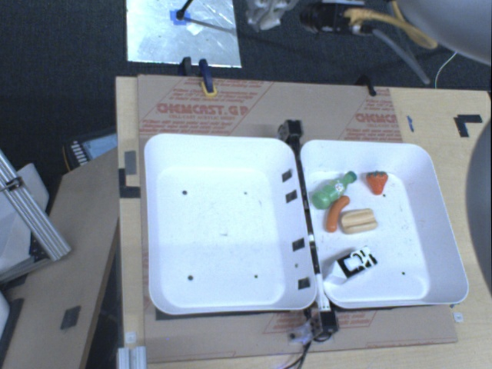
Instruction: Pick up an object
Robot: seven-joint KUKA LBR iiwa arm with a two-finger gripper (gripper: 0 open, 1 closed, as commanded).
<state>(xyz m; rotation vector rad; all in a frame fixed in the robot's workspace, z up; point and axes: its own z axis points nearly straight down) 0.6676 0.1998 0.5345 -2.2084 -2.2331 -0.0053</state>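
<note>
1. Objects for picking all lie in the right bin [442, 271]: a green bottle [332, 190], a small strawberry [377, 181], an orange carrot [336, 213], a tan bun [358, 221] and a black-and-white piece [356, 262].
2. We see the left bin [165, 160] beside it, the two joined along a black hinged divider on the bench [254, 102].
3. We can make out a grey, blurred part of the arm [450, 14] at the top right corner and right edge. We cannot tell the state of the gripper from this view.
4. We judge the step in hand to be choosing a target and coming down over it; nothing is lifted yet.
5. The bottle, carrot and bun sit close together, the carrot touching or nearly touching both neighbours. A grasp there risks nudging the others or pinching two at once.
6. The strawberry stands a little apart near the far wall, and the black-and-white piece lies well apart toward the near side. We would favour one of these two.
7. For the black-and-white piece, we would descend straight down over its middle, with the jaws across its narrower side.
8. If we choose the carrot or the bottle, the jaws should close across the long axis, not along it.
9. We would lift only after a firm close, then check that the thing has left the bin floor.
</note>
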